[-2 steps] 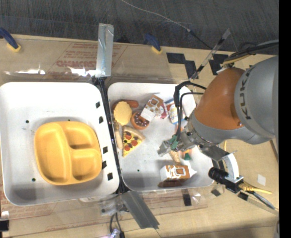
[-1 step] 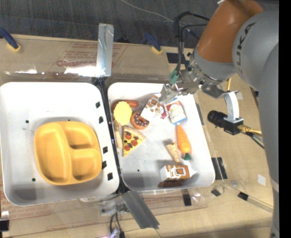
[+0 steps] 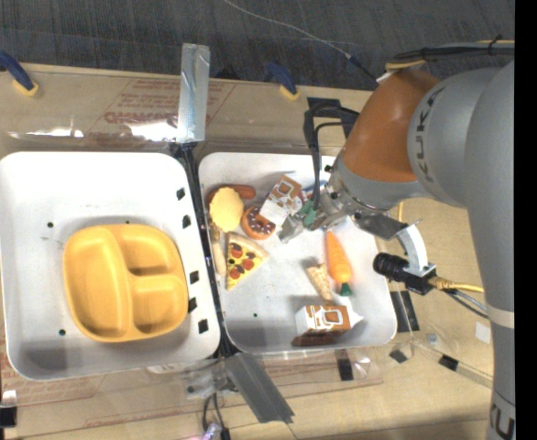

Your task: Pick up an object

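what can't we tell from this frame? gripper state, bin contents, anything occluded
- Gripper, camera view: small and dark over the right bin; whether it touches or holds anything cannot be judged.
- Right bin's far right corner: covered by the arm.
- Small carton by the gripper: print too small to read.
- Item between the carrot and the lower carton: too small to identify.
- Yellow tray in the left bin: compartments blurred.

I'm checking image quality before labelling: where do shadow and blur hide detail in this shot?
Camera view: the gripper is small and soft, its fingers unreadable; the arm shades the right bin beneath it; the yellow tray in the left bin is evenly lit and clear; the carrot is sharp enough.
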`<state>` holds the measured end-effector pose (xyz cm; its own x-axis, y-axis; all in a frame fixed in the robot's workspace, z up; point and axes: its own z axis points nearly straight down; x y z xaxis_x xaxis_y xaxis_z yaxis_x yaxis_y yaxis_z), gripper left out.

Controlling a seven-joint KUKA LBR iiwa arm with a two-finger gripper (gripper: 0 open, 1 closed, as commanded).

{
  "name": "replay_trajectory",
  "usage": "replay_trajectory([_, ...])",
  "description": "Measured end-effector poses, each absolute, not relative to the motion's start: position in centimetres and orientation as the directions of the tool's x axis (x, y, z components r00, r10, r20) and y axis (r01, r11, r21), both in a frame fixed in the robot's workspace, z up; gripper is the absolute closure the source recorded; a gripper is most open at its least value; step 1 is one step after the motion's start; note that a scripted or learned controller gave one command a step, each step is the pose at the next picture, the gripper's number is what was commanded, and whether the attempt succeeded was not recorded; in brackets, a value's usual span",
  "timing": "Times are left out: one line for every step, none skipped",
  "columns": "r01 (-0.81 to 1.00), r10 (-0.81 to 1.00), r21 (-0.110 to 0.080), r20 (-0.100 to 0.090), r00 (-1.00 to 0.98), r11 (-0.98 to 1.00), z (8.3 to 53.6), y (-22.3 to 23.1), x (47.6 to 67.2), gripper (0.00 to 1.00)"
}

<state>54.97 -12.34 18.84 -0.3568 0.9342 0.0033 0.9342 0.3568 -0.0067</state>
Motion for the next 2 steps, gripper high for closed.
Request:
replay_trajectory([0.954, 0.954, 0.001, 0.000, -0.300, 0.300, 23.8, -10.1, 58.7, 1.00])
replay_trajectory([0.957, 0.957, -0.009, 0.002, -0.289, 0.289, 16.2, -16.4, 55.0, 1.00])
